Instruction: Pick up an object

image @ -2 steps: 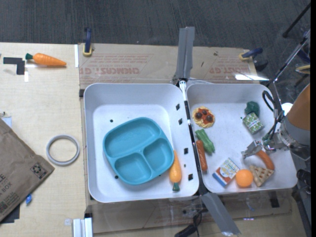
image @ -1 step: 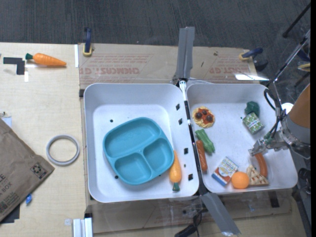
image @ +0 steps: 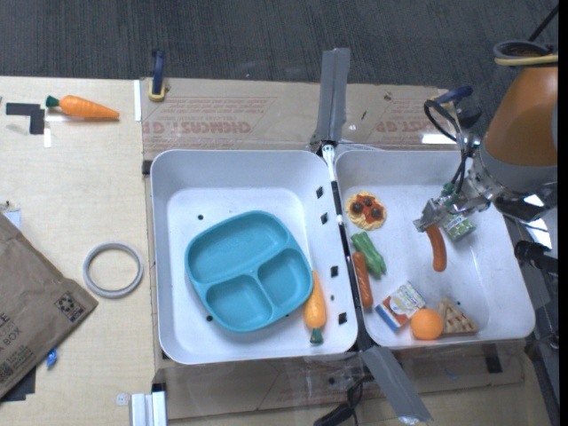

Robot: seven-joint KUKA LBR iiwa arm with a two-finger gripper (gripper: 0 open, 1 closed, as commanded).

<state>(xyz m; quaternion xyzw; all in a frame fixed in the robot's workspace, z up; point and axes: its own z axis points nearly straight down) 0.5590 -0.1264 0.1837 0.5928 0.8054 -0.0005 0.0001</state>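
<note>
My gripper (image: 444, 218) hangs over the upper middle of the right bin (image: 506, 327), below the arm's orange band (image: 532, 118). A red-orange sausage (image: 438, 250) lies lengthwise with its top end right at the gripper's tip; whether it is held is not visible. Further left in this bin are a small pizza (image: 366, 210), a green pepper (image: 368, 253) and a second sausage (image: 362, 279). Near the front wall sit a small carton (image: 402, 303), an orange (image: 427, 324) and a sandwich wedge (image: 457, 319).
The left bin (image: 169, 238) holds a blue divided plate (image: 248, 271) and a carrot (image: 315, 303) by the divider. On the bench to the left lie another carrot (image: 83, 107), a grey ring (image: 114, 268) and a cardboard box (image: 31, 309).
</note>
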